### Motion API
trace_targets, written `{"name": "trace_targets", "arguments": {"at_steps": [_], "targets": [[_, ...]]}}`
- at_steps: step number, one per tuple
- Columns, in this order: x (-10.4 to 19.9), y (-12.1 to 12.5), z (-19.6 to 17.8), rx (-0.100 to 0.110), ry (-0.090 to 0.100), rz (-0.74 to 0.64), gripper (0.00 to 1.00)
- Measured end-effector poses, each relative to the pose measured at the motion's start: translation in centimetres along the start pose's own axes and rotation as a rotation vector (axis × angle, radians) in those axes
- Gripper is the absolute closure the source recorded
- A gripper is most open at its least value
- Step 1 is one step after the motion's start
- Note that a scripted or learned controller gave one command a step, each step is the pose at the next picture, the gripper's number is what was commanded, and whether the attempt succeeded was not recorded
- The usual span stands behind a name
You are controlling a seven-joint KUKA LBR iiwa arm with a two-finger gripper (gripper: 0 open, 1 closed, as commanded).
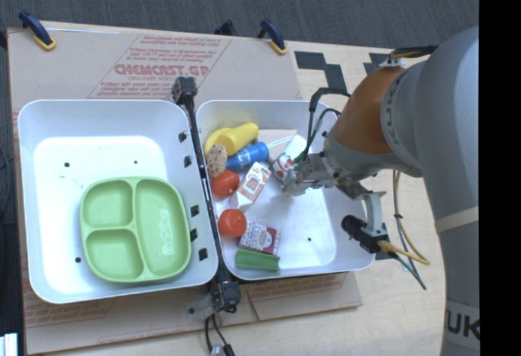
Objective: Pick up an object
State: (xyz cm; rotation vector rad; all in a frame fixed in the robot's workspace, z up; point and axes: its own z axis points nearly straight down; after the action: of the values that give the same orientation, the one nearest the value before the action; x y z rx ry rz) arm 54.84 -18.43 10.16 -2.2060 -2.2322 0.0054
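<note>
My gripper [291,177] is low inside the right bin [342,252], near its middle, with the arm coming in from the right. A small white and red item [285,162] lies right at its tip, and I cannot see whether it is held. Just left of it lies a small white carton with red print [256,182]. Further left are a blue object [247,156], a yellow bottle-shaped toy [231,138], a round cookie [216,159] and two red tomatoes [225,183] [232,221]. A red packet [260,238] and a green piece [257,261] lie at the bin's front.
The left bin [49,130] holds a light green divided plate [134,228]. A black clip [184,89] sits at the back where the two bins meet. Cables hang off the wrist over the right bin's right rim [370,236].
</note>
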Motion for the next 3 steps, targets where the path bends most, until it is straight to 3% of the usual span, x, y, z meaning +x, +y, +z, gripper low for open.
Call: {"name": "trace_targets", "arguments": {"at_steps": [1,2,3], "targets": [[0.0,0.0,0.0,0.0,0.0,0.0,0.0],[0.0,0.0,-1.0,0.001,0.001,-0.002,1.0],[-1.7,1.6,-13.4,-0.007,-0.002,0.006,1.0]]}}
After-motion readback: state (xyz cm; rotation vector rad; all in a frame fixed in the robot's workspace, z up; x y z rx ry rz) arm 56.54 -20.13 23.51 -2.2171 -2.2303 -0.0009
